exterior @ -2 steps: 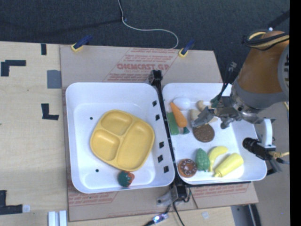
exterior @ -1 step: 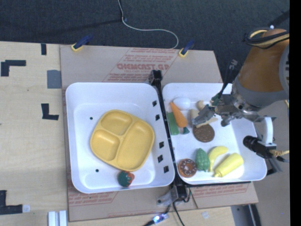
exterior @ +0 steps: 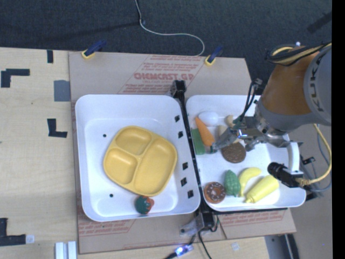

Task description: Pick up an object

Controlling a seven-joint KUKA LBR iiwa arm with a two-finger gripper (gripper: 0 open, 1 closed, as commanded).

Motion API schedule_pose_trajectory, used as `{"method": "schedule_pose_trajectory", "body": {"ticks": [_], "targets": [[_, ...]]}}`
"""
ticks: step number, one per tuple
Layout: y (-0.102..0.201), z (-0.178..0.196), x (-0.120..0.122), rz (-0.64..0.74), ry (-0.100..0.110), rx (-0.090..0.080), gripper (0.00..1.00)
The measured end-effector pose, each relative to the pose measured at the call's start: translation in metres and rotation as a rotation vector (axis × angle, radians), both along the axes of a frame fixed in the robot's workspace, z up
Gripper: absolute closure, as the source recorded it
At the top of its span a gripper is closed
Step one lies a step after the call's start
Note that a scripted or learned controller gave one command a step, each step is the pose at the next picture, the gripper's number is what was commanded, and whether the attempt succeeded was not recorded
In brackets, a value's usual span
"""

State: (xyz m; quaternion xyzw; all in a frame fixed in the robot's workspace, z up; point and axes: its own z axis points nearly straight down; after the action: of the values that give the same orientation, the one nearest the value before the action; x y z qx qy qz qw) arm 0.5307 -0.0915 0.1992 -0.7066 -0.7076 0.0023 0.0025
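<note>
two shallow white bins sit side by side on a sheet of brown cardboard (exterior: pixel 161 74). the left bin (exterior: pixel 91 144) has smooth, glossy plastic walls with rounded corners, and it holds one yellow plate (exterior: pixel 140 159), a rounded square moulded into three compartments. just below the plate, near the bin's front wall, lies one small ball-like toy (exterior: pixel 143 204), teal and red.

the right bin (exterior: pixel 291 201) holds a scatter of play food. counting from the divider between the bins: one orange carrot (exterior: pixel 203 130) with a green block (exterior: pixel 198 143) beside it, one white egg-shaped piece (exterior: pixel 208 117) behind the carrot, one flat brown round cookie (exterior: pixel 234 153), one doughnut (exterior: pixel 214 192) with dark icing at the front, one knobbly green vegetable (exterior: pixel 232 183) right of the doughnut, and two smooth yellow pieces, a curved banana (exterior: pixel 250 174) and a longer bottle shape (exterior: pixel 262 189).

the gripper (exterior: pixel 226 137) hangs low over the right bin, between the carrot and the cookie, its dark metal tip just above the cookie's rim. i cannot tell how far its fingers are apart, nor whether it has hold of anything.
</note>
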Motion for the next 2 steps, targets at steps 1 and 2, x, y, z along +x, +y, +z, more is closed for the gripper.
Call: {"method": "schedule_pose_trajectory", "body": {"ticks": [1,2], "targets": [[-0.005,-0.047,0.003,-0.001,0.0,0.0,0.0],[-0.01,-0.105,0.01,0.0,-0.001,0.0,0.0]]}}
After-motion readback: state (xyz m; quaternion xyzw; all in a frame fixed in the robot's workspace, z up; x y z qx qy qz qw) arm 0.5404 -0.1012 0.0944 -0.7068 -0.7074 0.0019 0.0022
